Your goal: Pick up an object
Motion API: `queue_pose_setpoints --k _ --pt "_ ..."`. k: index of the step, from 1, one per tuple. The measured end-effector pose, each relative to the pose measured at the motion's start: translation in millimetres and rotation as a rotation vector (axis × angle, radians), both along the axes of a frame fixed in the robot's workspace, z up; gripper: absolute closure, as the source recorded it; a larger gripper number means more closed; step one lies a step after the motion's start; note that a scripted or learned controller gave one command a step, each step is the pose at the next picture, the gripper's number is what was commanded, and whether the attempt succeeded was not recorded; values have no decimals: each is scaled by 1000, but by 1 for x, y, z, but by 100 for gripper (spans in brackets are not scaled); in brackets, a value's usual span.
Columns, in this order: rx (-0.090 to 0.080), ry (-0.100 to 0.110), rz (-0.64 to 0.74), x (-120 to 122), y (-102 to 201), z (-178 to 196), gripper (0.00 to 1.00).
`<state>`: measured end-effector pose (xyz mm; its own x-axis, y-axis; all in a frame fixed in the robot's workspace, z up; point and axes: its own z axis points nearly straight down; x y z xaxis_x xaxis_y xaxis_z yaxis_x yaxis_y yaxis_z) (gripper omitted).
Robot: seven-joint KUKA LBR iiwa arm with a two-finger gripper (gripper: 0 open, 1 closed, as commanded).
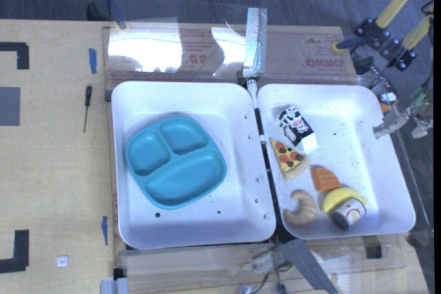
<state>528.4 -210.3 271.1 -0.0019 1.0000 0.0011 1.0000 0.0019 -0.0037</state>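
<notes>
RISK: croissant [301, 208], yellow-capped toy [344, 206], orange piece [324, 178] and pizza slice [289, 156] crowd the right bin [358, 113], so a grasp likely nudges neighbours or slips | LOOK: cow-print carton [295, 124] farther back, small, tilted | GRIPPER [396, 122]: at bin's right rim, finger state cannot tell
</notes>
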Motion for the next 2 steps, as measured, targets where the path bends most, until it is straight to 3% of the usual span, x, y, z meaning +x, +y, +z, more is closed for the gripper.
queue_pose_setpoints --k 1,2 --pt "6 12 66 -19 35 -137 0" --pt "-2 -7 30 39 56 -185 0"
